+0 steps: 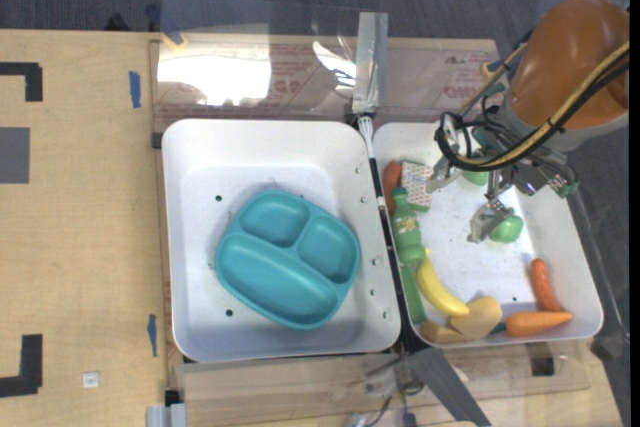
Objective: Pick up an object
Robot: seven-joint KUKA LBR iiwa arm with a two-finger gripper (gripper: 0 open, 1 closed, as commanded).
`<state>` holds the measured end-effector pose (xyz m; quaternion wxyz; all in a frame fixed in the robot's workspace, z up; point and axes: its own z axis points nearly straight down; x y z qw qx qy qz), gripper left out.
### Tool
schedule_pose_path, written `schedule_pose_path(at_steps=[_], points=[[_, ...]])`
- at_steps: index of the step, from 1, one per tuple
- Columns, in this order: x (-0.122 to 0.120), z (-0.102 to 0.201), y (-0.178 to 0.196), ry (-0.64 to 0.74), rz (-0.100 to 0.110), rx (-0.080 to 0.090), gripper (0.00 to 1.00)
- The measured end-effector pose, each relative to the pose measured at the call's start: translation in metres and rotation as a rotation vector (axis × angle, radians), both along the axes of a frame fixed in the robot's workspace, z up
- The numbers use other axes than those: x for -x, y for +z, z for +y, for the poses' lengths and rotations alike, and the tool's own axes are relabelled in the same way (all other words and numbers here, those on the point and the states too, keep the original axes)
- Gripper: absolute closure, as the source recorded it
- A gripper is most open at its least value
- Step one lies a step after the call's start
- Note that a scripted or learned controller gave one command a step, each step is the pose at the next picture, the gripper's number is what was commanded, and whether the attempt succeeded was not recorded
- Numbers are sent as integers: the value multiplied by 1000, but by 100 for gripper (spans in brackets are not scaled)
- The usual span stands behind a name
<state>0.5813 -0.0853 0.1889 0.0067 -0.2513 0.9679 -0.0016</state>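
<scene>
Arm: you are watching the grey arm reaching in from the right, its orange band hanging over the right bin (585,260).
Gripper: the gripper (490,220) is hovering low over the bin floor, right at a small green object (507,229).
Gripper state: whether it is apart or clamped together is something I cannot tell (cables and the wrist are crowding that spot).
Task's thing: the green object is lying near the middle of the right bin, touching or just beside the gripper tip; which of the two, I cannot tell.
Other candidates: a banana (437,286), a carrot (538,321) along the near wall, and a second, smaller carrot (543,283) are waiting nearby.
Left bin: the left bin (190,215) is carrying a teal divided plate (288,258).
Step in hand: you are looking at the descent onto the green object, by my judgement.
Next move: you are needing a firm closure around it, then a straight lift.
</scene>
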Motion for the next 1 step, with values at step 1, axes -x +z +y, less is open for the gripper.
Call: schedule_pose_path(at_steps=[1], points=[[-21, -57, -61, 224, 11, 0, 0]])
